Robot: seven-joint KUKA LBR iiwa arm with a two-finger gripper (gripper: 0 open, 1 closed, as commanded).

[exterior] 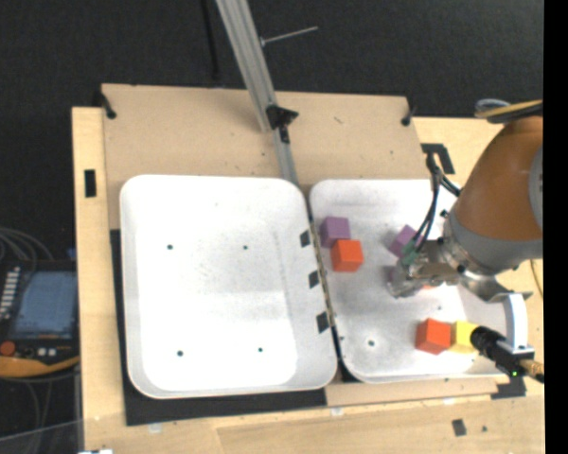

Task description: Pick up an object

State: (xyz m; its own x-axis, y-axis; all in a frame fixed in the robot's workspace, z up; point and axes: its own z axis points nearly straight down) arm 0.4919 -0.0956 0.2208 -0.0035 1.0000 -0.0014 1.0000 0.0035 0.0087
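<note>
So the tool point(404, 279) is seen over the middle of the right bin point(379, 206); apart or together can't be told. One purple block point(403, 240) is tucked just beside it. A second purple block point(335, 228) and an orange block point(347, 254) are parked touching by the bin's left edge, another orange block point(435, 335) against a yellow block point(466, 335) near its bottom right corner.

Five small blocks lie in the right bin point(374, 201). A purple cube point(335, 228) sits close to the bin's left wall, with an orange cube point(347, 254) touching its near side, and a second purple block point(403, 241), tilted and partly hidden, lies about the bin's middle. A second orange cube point(435, 335) and a yellow block point(466, 335) rest side by side, touching, towards the bin's near right corner.
</note>
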